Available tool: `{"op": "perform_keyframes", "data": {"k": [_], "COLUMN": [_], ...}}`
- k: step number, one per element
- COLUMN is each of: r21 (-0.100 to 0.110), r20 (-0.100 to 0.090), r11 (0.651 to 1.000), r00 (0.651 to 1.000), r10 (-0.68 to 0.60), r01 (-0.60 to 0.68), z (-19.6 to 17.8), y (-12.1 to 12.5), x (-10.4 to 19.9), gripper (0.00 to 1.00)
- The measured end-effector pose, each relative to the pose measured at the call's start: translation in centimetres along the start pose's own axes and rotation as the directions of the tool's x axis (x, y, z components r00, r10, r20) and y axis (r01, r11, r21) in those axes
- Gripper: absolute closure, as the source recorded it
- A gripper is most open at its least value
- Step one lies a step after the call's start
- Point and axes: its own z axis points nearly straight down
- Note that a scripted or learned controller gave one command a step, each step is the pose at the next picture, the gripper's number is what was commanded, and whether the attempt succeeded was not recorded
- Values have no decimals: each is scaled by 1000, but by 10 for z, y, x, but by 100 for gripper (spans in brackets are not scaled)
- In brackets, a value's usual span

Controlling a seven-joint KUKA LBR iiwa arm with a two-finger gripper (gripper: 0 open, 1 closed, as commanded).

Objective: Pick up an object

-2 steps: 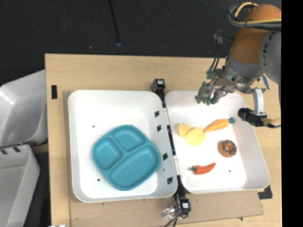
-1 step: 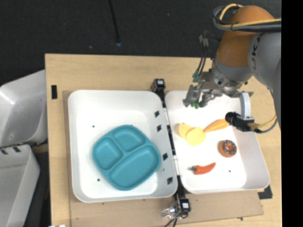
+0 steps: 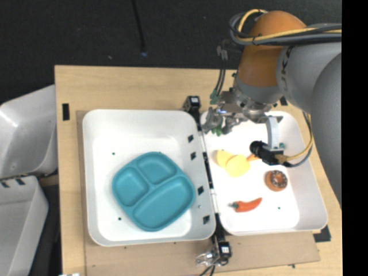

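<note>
My gripper (image 3: 220,123) hangs over the far left corner of the right bin (image 3: 305,211), below the orange wrist band. A yellow toy piece (image 3: 231,161) lies just in front of the gripper, apart from it. A brown doughnut (image 3: 276,180) rests toward the right of that bin. Close to the bin's near edge lies a red chili pepper (image 3: 246,205). In the left bin (image 3: 98,131) sits a blue divided plate (image 3: 152,190).
A black clamp with a cable (image 3: 260,150) hangs from the arm right beside the yellow piece. The ridge between the two bins (image 3: 206,171) runs just left of the gripper. The wooden bench (image 3: 69,91) surrounds both bins.
</note>
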Motion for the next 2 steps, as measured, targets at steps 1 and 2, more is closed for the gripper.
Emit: {"op": "perform_keyframes", "data": {"k": [1, 2], "r21": [1, 2], "r20": [-1, -1], "r11": [1000, 1000], "r00": [1000, 1000], "r10": [0, -1], "r01": [0, 1], "z": [6, 10], "y": [-8, -14], "x": [49, 102], "gripper": [100, 100]}}
